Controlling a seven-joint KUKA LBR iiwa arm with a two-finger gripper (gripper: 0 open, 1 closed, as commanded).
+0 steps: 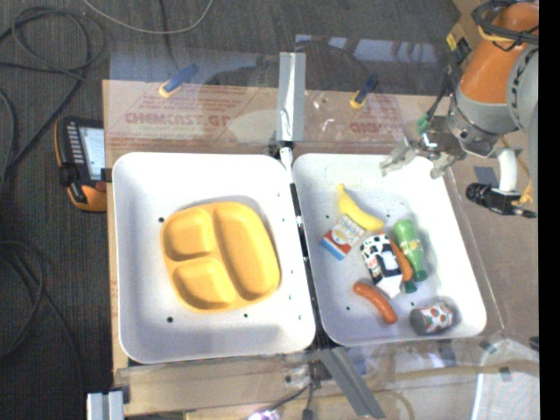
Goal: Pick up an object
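Two white bins side by side; the left bin carries a yellow divided tray, the right bin carries the loose pickable items. Gripper hovers over the right bin's far rim, fingers spread, nothing between them; the items lie apart from it, toward the near side. Cluster: banana, small card box, black-and-white carton, green bottle, all touching or just beside one another. Judgement: the sausage and the grey can sit freer, so either suits a clean grasp; close across the sausage's narrow width. The can lies near the bin's corner wall, little finger room there; open floor lies on the sausage's left.
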